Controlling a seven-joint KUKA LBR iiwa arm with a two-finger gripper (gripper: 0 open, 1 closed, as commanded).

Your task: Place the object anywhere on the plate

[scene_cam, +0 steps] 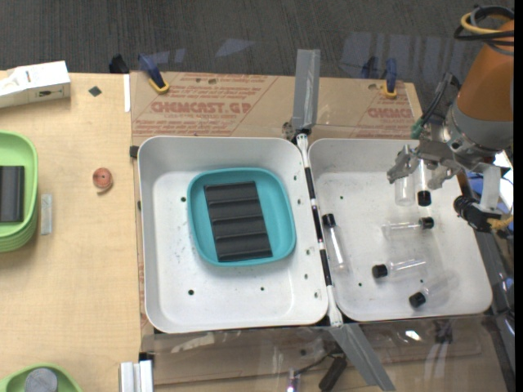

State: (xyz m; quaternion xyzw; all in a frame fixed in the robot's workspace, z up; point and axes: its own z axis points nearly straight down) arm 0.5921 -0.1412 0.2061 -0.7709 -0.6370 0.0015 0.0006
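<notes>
tubes: clear, black-capped; several lie loose in the right bin (458,300), e.g. one (402,266) near the middle, another (330,237) along the left wall
held tube (404,188): upright, looks pinched in the claw (406,168), upper right bin
claw: fingers closed on that tube, as far as I can tell
plate (241,216): teal, in the left bin (163,243), well apart from the claw
block (237,220): dark, ribbed, covers the plate's middle
between: bin walls where the bins meet
table (65,300): green tray (18,190) at left edge
</notes>
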